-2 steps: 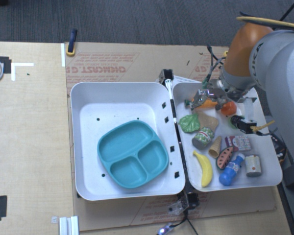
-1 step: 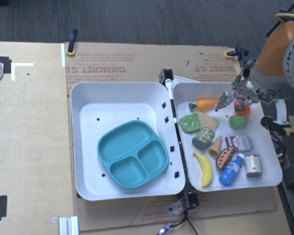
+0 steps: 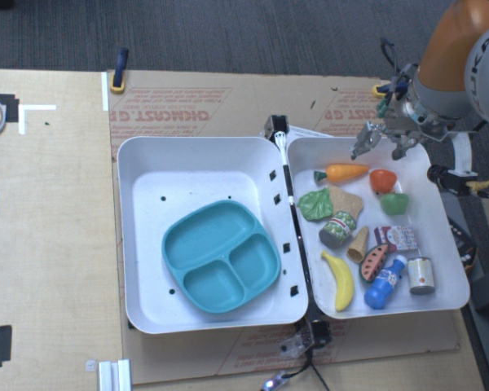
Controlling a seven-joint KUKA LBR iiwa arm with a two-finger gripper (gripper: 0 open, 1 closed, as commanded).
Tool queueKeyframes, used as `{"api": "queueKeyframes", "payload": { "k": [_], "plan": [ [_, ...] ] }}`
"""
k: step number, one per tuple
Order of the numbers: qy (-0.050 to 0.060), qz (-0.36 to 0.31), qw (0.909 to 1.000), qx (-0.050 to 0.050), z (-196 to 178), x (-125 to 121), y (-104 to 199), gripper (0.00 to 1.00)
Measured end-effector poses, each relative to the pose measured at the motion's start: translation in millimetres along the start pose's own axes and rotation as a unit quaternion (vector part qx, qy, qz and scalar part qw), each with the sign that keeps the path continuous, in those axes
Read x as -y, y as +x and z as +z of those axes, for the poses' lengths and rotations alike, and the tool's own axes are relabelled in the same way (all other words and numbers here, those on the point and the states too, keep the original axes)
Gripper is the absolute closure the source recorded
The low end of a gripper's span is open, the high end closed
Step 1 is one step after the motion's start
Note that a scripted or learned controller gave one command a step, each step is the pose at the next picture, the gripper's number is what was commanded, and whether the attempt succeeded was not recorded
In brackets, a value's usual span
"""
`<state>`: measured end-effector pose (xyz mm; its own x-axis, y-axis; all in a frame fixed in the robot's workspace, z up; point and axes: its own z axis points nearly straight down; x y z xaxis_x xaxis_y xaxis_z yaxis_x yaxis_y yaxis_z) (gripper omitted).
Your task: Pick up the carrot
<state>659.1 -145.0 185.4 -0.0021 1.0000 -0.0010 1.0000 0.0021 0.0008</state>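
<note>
Just end effector (image 3: 383, 142) open above carrot (image 3: 347, 171)

Carrot (image 3: 347, 171) open above; green leaf (image 3: 315, 204) and tomato (image 3: 382, 180) flank it.

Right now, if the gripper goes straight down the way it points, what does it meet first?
Probably the carrot: the gripper hangs just above its right end. Depth is unclear, so it may land on the bin floor beside it.
</note>
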Motion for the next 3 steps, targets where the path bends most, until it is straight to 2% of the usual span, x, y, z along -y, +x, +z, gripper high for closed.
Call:
{"api": "queueKeyframes", "payload": {
  "k": [1, 2, 3],
  "plan": [
    [0.001, 0.0, 1.0, 0.0, 9, 0, 2, 0.0],
    [0.0, 0.0, 1.0, 0.0, 0, 0, 7, 0.0],
    [0.0, 0.0, 1.0, 0.0, 79, 0, -13, 0.0]
  ]
}}
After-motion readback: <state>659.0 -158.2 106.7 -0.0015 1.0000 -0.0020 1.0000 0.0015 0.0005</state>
